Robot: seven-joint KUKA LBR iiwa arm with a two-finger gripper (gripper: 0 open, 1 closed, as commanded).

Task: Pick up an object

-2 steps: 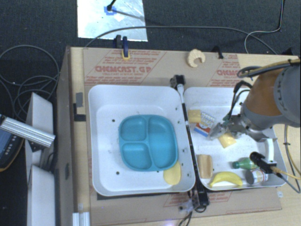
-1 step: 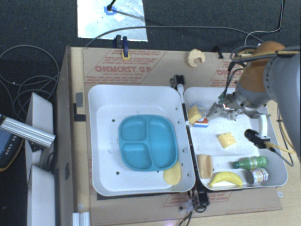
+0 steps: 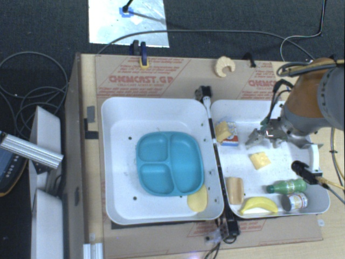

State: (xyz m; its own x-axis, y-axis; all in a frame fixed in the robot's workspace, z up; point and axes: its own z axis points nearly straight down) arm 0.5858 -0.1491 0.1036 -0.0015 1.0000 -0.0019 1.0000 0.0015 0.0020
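Banana [image 3: 259,205], bottle [image 3: 286,186] in right bin [image 3: 323,201].

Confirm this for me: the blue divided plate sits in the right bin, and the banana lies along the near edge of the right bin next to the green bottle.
One thing is wrong: the blue divided plate sits in the left bin, not the right bin. The camera view shows this. The rest holds: the banana lies along the near edge of the right bin, next to the green bottle.

We see a brown bench [image 3: 161,74] bearing two white bins [image 3: 116,144] side by side. On its far edge lie a pale croissant-like piece [image 3: 225,66] and a blue-and-yellow clamp [image 3: 142,53].
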